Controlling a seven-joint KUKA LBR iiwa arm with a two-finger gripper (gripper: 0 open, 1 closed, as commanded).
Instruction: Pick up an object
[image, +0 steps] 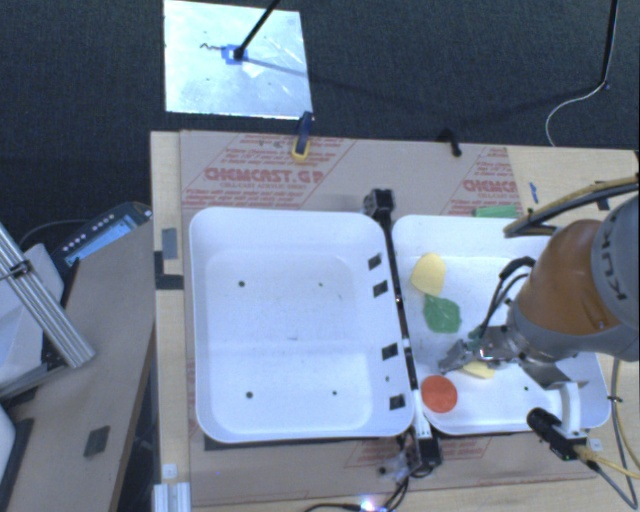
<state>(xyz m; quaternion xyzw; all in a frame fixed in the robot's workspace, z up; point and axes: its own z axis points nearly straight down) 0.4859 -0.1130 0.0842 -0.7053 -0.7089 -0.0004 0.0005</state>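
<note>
Gripper (468, 357) is low in the right bin (560, 262), near its near-left part, fingers pointing left. Whether the fingers are open or closed cannot be told at this size. A small pale yellow piece (479, 370) lies just beside or under the fingertips; touching or gripped, cannot tell. Red-orange round object (439, 393) sits just near-left of the gripper, close to the bin's near-left corner, apart from the fingers. Green object (442, 314) lies just beyond the gripper on the far side, by the divider between bins. Yellow object (429, 272) is farther back, just beyond the green one, nearly touching it. Arm (572, 290), orange band and grey link, comes in from the right over the right bin's right half, black cable looped along it. Left bin (290, 320) sits beside the right one, black clips along the shared edge. Both bins rest on a cardboard sheet (260, 172) with red print. A shiny metal plate (236, 58) lies far left on dark carpet.
</note>
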